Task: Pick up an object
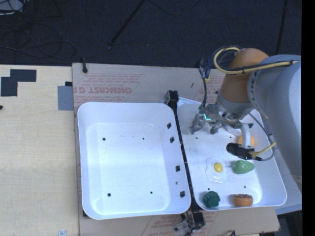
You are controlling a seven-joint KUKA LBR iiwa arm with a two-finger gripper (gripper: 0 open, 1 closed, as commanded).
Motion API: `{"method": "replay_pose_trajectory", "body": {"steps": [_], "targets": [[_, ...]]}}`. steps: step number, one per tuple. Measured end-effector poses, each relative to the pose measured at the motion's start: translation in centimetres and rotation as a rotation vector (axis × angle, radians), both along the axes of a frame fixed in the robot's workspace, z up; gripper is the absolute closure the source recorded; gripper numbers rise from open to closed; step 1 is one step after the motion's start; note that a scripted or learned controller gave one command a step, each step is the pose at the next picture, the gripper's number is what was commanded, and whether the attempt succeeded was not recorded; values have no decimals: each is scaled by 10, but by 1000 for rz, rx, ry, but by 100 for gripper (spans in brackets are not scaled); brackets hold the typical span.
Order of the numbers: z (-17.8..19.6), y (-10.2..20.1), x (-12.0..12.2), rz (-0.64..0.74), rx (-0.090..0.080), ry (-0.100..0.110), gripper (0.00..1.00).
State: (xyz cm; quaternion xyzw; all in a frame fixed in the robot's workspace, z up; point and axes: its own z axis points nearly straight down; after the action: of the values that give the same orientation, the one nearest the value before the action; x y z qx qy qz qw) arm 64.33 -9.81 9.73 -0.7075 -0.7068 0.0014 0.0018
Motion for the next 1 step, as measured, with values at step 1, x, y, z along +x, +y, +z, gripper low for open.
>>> {"method": "replay_pose_trajectory", "body": {"steps": [1], "targets": [[10, -1, 0, -2, 0, 1, 100]]}}
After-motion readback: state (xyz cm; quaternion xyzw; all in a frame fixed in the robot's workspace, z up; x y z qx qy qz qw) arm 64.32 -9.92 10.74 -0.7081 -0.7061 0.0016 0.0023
